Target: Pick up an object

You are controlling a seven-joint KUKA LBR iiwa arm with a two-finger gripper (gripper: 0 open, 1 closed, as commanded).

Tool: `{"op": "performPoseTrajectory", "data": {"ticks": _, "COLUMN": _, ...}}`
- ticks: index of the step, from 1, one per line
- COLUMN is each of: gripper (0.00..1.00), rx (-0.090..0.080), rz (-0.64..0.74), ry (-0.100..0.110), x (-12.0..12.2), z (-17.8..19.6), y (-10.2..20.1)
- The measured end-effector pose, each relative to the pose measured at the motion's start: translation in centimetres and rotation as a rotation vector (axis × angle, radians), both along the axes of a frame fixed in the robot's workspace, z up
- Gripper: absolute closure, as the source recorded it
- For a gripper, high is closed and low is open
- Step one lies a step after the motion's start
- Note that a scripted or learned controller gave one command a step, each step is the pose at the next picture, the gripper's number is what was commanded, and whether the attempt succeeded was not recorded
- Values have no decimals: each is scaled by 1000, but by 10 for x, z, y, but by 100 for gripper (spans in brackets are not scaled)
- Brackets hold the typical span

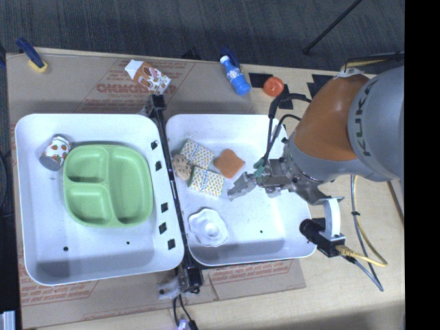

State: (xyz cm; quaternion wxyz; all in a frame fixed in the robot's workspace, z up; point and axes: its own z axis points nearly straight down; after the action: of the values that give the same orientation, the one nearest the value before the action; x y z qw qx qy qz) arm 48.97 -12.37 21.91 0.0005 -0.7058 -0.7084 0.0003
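1. My pincer hangs low in the right bin; whether it is clenched, I cannot tell
2. The orange block lies just left of it, beside two checkered packets

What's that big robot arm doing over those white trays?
The grey and orange arm is reaching in from the right over the right bin, trying to pick something up. Its gripper hovers low, just beside the orange-brown piece and the patterned packets, with nothing visibly held. A white cup-like thing sits nearer the bin's front. In the left bin there is a green divided tray and a small wrapped item.
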Motion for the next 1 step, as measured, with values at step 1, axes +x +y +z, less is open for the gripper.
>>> {"op": "performPoseTrajectory", "data": {"ticks": 1, "gripper": 0, "rx": -1, "rz": 1, "ry": -1, "x": -13, "z": 39, "y": -51}}
